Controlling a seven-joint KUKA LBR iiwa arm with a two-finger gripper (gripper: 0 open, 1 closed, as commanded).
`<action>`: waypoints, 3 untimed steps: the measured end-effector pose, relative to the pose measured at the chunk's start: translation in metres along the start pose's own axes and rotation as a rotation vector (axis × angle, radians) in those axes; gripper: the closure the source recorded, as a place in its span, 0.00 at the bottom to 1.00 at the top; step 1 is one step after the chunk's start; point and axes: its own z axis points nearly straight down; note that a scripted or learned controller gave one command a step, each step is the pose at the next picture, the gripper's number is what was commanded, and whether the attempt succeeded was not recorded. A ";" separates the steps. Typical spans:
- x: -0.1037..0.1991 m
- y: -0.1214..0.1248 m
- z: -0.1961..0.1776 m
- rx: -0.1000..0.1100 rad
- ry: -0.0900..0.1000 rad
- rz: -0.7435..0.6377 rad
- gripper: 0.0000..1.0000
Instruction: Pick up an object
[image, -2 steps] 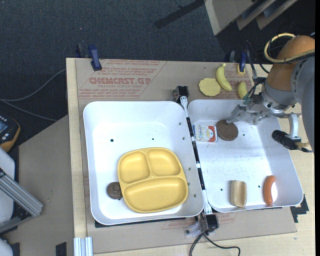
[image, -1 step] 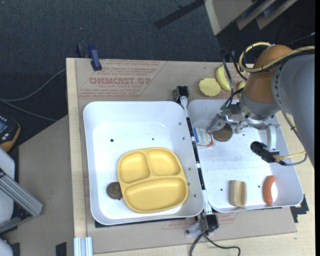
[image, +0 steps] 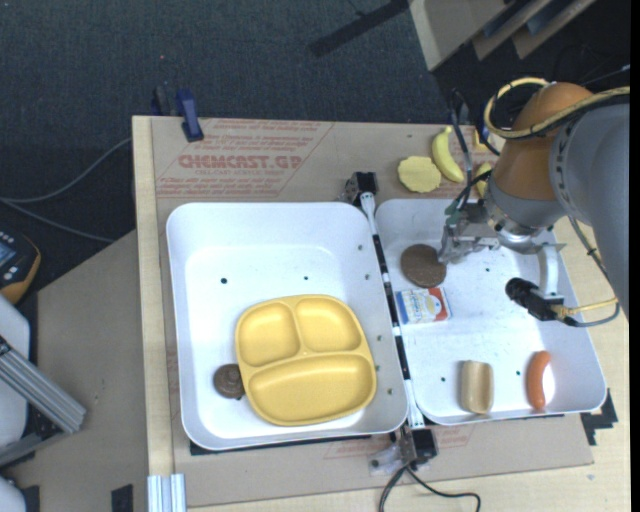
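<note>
Two white bins (image: 190, 300) sit on the counter. At right-centre, the claw (image: 455, 243) hovers beside a brown disc (image: 422, 266), approaching; its spread I cannot tell. Next, probably: descend squarely over it.

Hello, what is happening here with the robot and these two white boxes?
The grey arm reaches from the right, with its gripper low over the right bin, beside a brown round patty. Nothing is visibly held. That bin also holds a small carton, a bread roll and a sausage. The left bin holds a yellow divided plate.

Brown round patty (image: 423, 266), right bin (image: 500, 310)
</note>
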 end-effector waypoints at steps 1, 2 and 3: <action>0.002 -0.057 -0.012 0.017 0.008 0.002 1.00; 0.002 -0.054 -0.022 0.011 0.006 0.000 1.00; 0.002 -0.053 -0.032 0.010 0.006 0.000 1.00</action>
